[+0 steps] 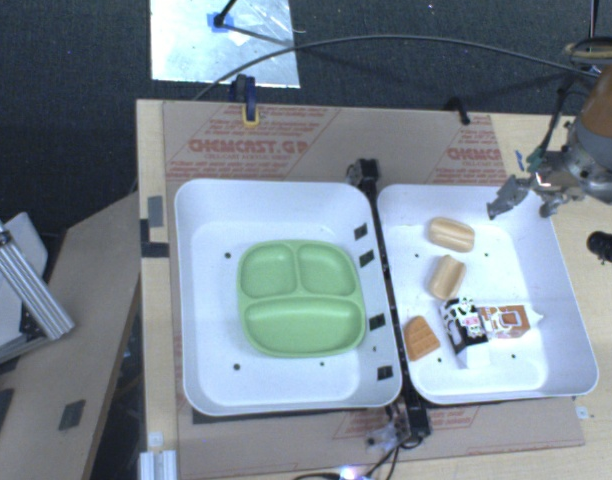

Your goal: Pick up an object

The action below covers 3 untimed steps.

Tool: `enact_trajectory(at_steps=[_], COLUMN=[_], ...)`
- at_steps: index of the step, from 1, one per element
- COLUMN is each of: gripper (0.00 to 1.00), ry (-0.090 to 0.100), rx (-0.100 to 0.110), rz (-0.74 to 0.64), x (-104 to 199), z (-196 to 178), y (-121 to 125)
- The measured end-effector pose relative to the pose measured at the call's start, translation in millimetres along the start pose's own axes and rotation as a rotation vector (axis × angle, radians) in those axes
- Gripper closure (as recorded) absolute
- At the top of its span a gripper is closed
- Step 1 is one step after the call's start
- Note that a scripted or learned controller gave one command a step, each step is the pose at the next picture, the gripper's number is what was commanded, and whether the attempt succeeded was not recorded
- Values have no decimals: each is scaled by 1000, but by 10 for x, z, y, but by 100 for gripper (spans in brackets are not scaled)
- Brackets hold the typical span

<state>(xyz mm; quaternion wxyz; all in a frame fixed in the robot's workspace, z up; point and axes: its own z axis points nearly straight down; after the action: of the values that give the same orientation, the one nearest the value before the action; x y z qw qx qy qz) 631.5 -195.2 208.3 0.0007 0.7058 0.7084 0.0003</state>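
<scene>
The right bin (566,298) holds several small objects. A tan bread roll (452,234) lies near its back, and a second tan roll (446,276) sits just in front of it. An orange slice-shaped piece (421,338) lies at the front left. Beside it is a black-and-white toy (458,320), touching a flat white and orange packet (503,322). My gripper (523,206) hangs over the bin's back right corner, above and to the right of the rolls. It is open, with nothing between its fingers.
The left bin (211,268) carries a green divided plate (301,298). A black divider with clips (378,268) runs between the bins. A grey metal frame (26,288) stands off the bench at the left. A cable (406,40) arcs over the back.
</scene>
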Motion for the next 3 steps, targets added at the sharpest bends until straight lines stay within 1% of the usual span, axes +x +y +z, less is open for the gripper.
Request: enact_trajectory(at_steps=[1, 2, 3], gripper=[0, 0, 0], ry=[0, 0, -2], rx=[2, 3, -11], rz=[0, 3, 2], x=[3, -87, -98], z=[414, 883, 1164], y=[19, 9, 58])
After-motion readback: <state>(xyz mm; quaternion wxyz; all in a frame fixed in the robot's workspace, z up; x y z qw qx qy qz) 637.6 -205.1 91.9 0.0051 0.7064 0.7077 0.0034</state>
